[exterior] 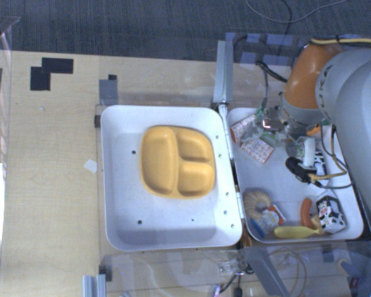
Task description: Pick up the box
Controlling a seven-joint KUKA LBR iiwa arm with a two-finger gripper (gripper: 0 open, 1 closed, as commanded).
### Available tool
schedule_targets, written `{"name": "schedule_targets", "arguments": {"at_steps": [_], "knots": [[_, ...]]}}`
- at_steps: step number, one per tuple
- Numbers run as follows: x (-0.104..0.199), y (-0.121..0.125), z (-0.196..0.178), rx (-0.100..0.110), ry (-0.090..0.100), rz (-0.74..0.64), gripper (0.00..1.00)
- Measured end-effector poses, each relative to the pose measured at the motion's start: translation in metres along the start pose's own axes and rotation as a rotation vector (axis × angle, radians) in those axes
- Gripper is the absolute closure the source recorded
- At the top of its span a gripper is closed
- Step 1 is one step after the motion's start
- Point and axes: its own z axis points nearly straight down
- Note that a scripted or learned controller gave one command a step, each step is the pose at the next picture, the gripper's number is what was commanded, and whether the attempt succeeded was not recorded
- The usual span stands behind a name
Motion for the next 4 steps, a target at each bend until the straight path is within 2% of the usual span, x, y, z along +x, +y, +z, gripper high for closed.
{"name": "schedule_targets", "arguments": {"at_steps": [1,2,4], "knots": [[-0.0079,-0.0123,-0.0022,-0.008,0.005,0.022,0.0],[-0.0026,-0.0081,-0.0013,-0.004,0.0,-0.029,0.0],[-0.0073,-0.0082,-0.0021,-0.008,0.005,-0.129,0.0]]}}
